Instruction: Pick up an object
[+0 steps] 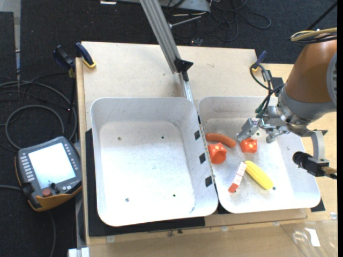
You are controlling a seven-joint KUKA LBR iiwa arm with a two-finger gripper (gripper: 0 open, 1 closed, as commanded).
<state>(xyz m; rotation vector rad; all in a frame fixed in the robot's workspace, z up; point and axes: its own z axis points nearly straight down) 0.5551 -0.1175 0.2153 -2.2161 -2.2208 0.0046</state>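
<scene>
— What is seen on the worktop?

— Two shallow white bins are set side by side on it. The left bin is shown with only dark specks on its floor. The right bin is where the objects are gathered.

— Which objects are found there?

— An orange sausage-shaped piece is laid near the bin's left wall, with an orange cup-like piece just below it. A small orange block is placed to their right. Further toward the front, a white-and-red stick is laid at a slant, and a yellow corn cob is set just beside it on the right.

— Where is the gripper positioned?

— It is held over the right bin, reached in from the right on the grey arm with the orange band. The fingers are spread wide, one toward the left and one toward the right, and nothing is clamped between them. The orange block is seen just below the gap, apparently still resting on the bin floor.

— And beside the worktop?

— A teach pendant is laid on the dark floor at the left.
</scene>
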